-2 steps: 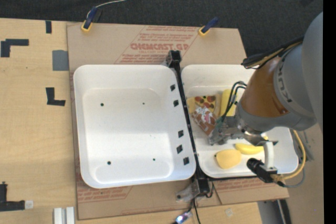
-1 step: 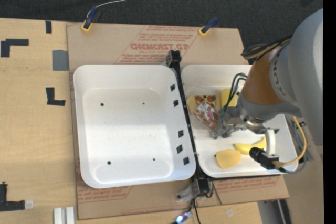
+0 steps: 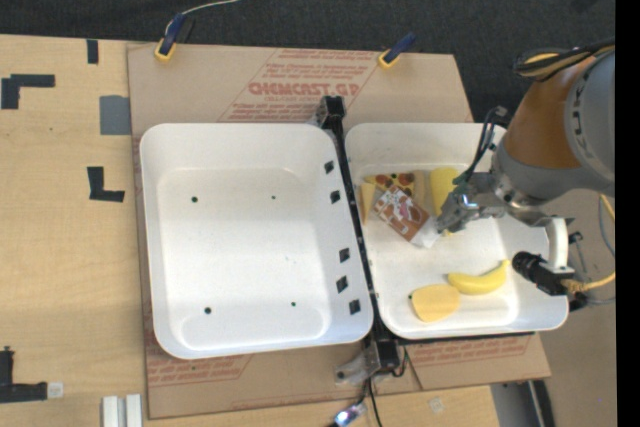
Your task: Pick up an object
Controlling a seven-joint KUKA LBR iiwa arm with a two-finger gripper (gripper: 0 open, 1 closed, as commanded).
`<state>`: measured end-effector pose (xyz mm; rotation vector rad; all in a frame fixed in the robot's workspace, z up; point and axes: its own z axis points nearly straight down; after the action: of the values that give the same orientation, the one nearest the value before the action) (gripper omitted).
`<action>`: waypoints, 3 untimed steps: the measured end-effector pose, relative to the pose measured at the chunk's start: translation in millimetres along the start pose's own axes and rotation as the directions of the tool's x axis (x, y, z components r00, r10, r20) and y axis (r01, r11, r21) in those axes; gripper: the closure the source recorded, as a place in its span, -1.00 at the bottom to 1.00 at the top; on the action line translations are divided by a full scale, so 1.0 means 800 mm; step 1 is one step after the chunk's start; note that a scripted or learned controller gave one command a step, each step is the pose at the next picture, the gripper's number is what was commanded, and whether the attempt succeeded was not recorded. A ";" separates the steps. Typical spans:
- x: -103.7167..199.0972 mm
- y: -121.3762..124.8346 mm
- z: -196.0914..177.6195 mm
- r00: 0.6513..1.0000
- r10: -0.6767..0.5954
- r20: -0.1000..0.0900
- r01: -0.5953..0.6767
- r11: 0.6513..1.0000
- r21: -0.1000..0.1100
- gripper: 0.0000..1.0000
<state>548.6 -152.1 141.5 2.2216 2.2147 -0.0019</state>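
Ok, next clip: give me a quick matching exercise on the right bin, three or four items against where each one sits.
Things:
1. banana
2. snack packet
3. yellow round piece
4. gripper

Places:
A. near corner of the right bin, just left of the banana
B. beside the divider between the two bins, far half
C. middle of the right bin, just right of the packet
D. near side of the right bin, towards its right wall

Pairs: 1-D, 2-B, 3-A, 4-C
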 end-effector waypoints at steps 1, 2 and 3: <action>0.045 0.045 0.033 1.000 -0.004 0.002 0.004 1.000 -0.005 1.00; 0.063 -0.035 0.071 1.000 -0.001 -0.003 0.001 1.000 0.001 1.00; 0.049 0.032 0.046 1.000 -0.005 -0.002 0.005 1.000 -0.001 1.00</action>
<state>574.6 -113.5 104.9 2.2168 2.2213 0.0015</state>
